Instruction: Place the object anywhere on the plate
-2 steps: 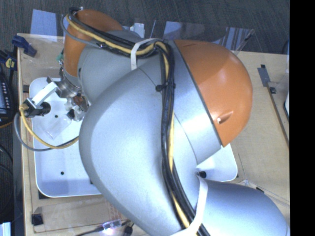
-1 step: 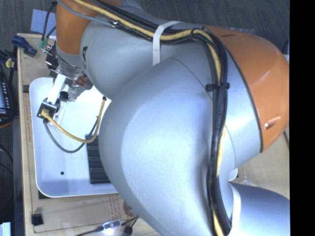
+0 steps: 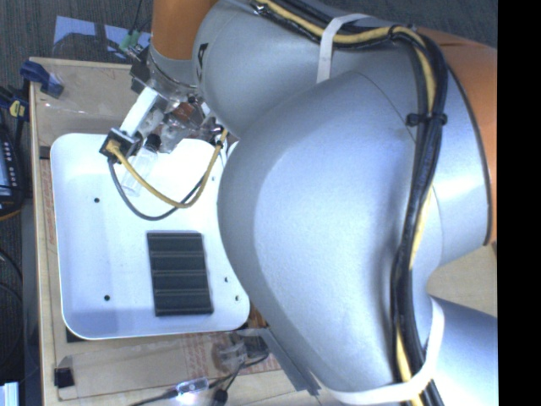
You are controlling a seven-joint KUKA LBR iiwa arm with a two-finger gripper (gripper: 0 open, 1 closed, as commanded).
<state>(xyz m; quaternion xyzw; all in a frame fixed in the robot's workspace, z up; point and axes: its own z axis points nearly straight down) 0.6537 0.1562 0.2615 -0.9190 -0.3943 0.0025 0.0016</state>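
A dark ribbed rectangular slab (image 3: 179,273) lies flat in the white bin (image 3: 84,227), toward its near end. My gripper (image 3: 172,128) hangs over the far end of the same bin, well apart from the slab and up the view from it. Nothing can be made out at the gripper's tip, which is small and cluttered. The large grey arm (image 3: 338,210) covers the right half of the view and hides whatever lies beneath it, including the second bin.
The bin's rim runs along the left and near sides, with the wooden bench (image 3: 127,366) around it. Blue clamps (image 3: 38,79) sit at the bench's far left corner. Loose cables and small fittings (image 3: 228,358) lie on the bench's near edge.
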